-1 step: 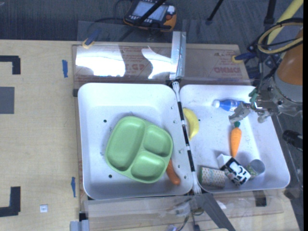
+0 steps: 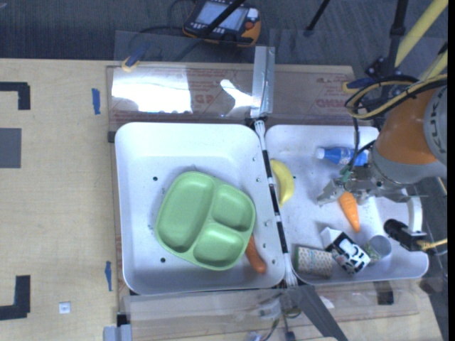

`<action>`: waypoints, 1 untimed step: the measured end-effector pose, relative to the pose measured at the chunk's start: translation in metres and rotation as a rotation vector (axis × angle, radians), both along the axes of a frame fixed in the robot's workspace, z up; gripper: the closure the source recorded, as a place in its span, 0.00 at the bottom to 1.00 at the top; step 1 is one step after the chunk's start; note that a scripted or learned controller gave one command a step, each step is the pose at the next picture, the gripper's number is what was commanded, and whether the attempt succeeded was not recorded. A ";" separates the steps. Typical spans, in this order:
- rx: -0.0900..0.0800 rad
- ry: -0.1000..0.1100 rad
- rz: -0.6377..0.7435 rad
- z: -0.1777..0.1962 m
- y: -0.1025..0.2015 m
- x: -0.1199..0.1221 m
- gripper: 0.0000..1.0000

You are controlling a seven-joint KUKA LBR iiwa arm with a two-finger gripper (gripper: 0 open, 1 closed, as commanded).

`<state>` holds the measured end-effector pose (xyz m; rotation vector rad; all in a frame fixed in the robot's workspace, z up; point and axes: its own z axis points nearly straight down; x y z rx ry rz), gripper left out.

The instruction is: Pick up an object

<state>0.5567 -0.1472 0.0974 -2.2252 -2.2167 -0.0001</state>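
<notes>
Right bin (image 2: 398, 265): carrot (image 2: 349, 211) lies roughly mid-bin, long axis running 11-to-5 o'clock, blunt end up-left, tip down-right. Gripper (image 2: 346, 183) sits just at the carrot's 12 o'clock, its metal parts touching or nearly touching the carrot's upper end. Cannot tell from this slant whether the jaws are released or clenched; the carrot is not visibly between them, so no hold is claimed.

Judgement: the coming move turns on a short drop toward 6 o'clock, jaws closing across the carrot's narrow width, i.e. along the 2-to-8 line.

Arm pose: enters from 3 o'clock, orange band (image 2: 402, 137) above the wrist, wrist pointing down into the bin.

Neighbours: banana (image 2: 283, 180) at the carrot's 9 o'clock, blue bottle (image 2: 340, 154) at 12.
</notes>
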 end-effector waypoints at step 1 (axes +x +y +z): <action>0.000 -0.002 -0.003 0.010 -0.001 0.000 1.00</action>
